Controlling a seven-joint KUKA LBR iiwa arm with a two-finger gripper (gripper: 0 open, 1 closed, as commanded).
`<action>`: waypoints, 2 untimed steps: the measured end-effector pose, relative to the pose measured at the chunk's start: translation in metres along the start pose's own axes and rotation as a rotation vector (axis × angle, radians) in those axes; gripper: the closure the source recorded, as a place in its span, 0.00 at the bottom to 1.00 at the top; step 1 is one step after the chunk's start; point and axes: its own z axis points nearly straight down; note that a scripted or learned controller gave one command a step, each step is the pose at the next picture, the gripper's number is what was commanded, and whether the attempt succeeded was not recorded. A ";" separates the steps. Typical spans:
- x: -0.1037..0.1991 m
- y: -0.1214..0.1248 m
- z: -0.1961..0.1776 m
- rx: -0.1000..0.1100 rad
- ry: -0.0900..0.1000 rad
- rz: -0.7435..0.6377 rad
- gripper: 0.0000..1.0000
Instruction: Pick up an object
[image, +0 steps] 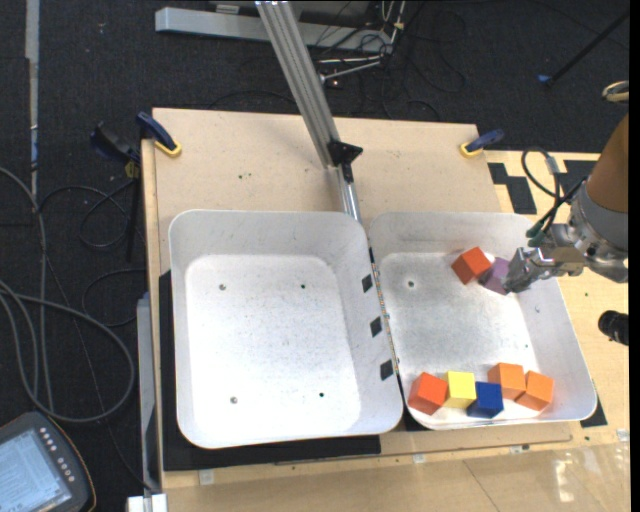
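Near row: five blocks sit along the near wall of the right bin (560, 330), well apart from the gripper
Red block (429, 392): left end of that row, just beside the yellow one
Yellow block (461, 386): between the red block and the blue one
Blue block (488, 399): nearest the rim, touching or almost touching the yellow block
Orange pair (524, 384): two orange blocks at the right end of the row, close together
Right bin: shallow, white, speckled with dark marks on its floor
Left bin (190, 300): white, same shape, edge to edge with the right bin
Far orange block (472, 266): alone toward the far side of the right bin, tilted on a corner, touching the purple block
Purple block (496, 276): just right of the far orange block, pressed up against the gripper
Gripper (519, 274): low inside the right bin at its far right part, tip at the purple block
Jaws: cannot tell whether they are open or closed, nor whether the purple block sits between them
Arm (600, 215): grey, reaching in from the right over the bin's rim
Bench (260, 160): pale board under both bins, with clamps at its far corners
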 end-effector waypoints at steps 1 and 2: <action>0.046 0.018 -0.006 0.003 0.003 -0.004 1.00; 0.092 0.029 0.005 0.007 0.003 -0.004 1.00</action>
